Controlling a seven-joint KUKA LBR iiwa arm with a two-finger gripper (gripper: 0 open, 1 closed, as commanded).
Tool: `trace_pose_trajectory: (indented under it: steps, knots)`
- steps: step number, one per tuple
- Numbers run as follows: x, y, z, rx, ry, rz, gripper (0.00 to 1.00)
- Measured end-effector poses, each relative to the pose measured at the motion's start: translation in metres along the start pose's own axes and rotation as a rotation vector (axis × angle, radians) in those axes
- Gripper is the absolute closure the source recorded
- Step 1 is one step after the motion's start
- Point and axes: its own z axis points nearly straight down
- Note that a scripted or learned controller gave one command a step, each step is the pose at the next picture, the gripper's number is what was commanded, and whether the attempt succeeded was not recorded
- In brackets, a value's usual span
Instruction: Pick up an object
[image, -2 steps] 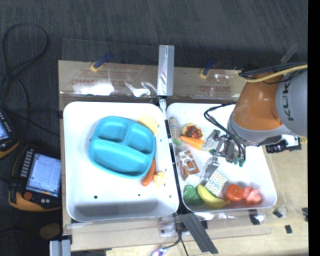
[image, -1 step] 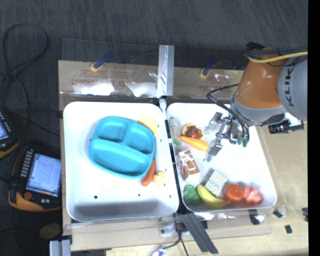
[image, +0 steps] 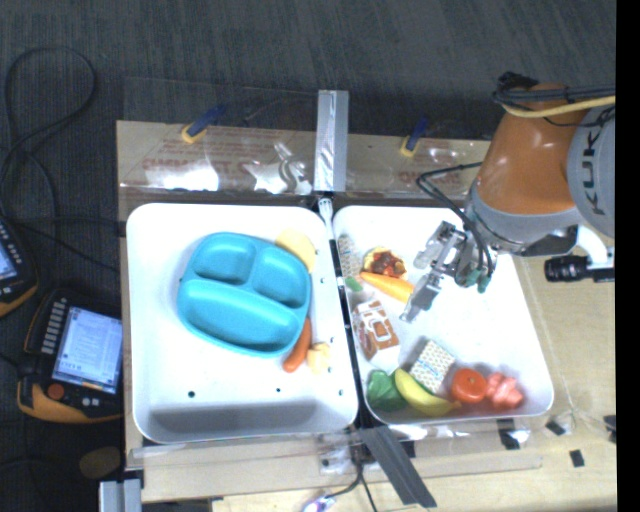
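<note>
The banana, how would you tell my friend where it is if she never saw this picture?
Look at the right white bin, the one the grey and orange arm reaches over. Go to its near edge, where toy foods lie in a row. The banana is the curved yellow one, between a green piece on its left and a round red tomato on its right.

Grey arm (image: 590, 190), orange band (image: 525, 165), black cables, silver metal tool (image: 440, 268) with teal accents

Dark carpet floor (image: 200, 50); wooden bench (image: 580, 400); black cable (image: 40, 110) left.
</note>
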Motion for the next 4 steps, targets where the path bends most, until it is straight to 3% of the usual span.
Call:
trace_pose_trajectory:
  steps: [1,2,3,4]
  knots:
    - [-0.06,0.015,0.099,-0.007,-0.011,0.124,0.0]
    - [-0.058,-0.018,0.133,-0.004,-0.012,0.312,0.0]
    - [-0.08,0.03,0.039,0.002,-0.001,0.48,0.0]
    - [-0.087,0.003,0.13,0.001,0.0,0.344,0.0]
